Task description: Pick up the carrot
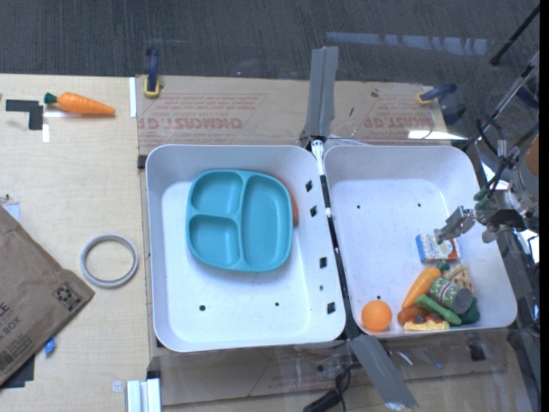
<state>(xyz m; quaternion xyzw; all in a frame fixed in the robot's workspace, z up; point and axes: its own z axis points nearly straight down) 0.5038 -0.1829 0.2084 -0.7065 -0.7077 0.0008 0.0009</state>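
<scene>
Carrot first: the orange toy carrot with a green top (pixel 419 287) lies in the right shallow white bin (pixel 386 221), near that bin's lower right corner, slanting with its thick end up and to the right. It rests against a crowded pile of small toy foods (pixel 448 299), touching a green can-shaped piece and a red and green item below it. A round orange ball-shaped fruit (pixel 376 315) sits just to the carrot's left, close to the bin's front wall. A small blue and white packet (pixel 433 247) lies just above the carrot.

The metal two-finger hand (pixel 456 222) reaches in from the right edge, hovering above the packet and up and to the right of the carrot, apart from it. Nothing lies between its fingers; whether they are spread or closed is too small to tell.

In the left shallow white bin (pixel 171 316) sits a turquoise plastic divided plate (pixel 240 220) with three compartments. On the pale wooden surface (pixel 77 187) to the left lie a second orange carrot-shaped toy (pixel 80 104), a grey tape ring (pixel 109 259) and a brown cardboard box (pixel 30 303).
</scene>
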